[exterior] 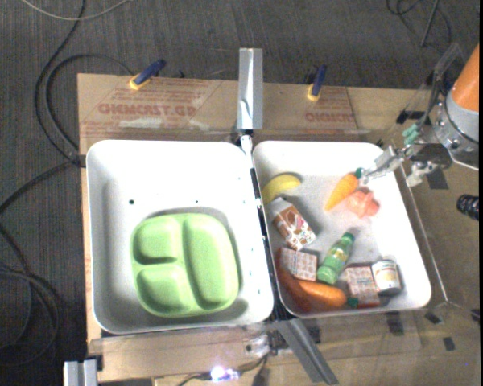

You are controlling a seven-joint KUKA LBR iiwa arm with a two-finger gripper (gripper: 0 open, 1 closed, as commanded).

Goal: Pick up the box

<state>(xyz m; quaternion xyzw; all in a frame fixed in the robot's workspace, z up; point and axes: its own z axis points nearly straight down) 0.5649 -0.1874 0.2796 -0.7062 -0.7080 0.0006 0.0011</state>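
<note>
A small brown patterned box (298,261) lies in the right bin (414,240), near its front left. A second similar box (359,281) lies at the front right beside a small can (386,275). My gripper (390,161) hangs over the bin's back right corner, just right of a carrot (342,190) and a pink item (362,203). It is well behind both boxes and nothing shows in its grasp.
The right bin also holds a banana (280,185), a brown carton (293,223), a green bottle (336,257) and an orange sausage-shaped item (315,292) along the front wall. A green divided plate (185,262) lies in the left bin (113,175).
</note>
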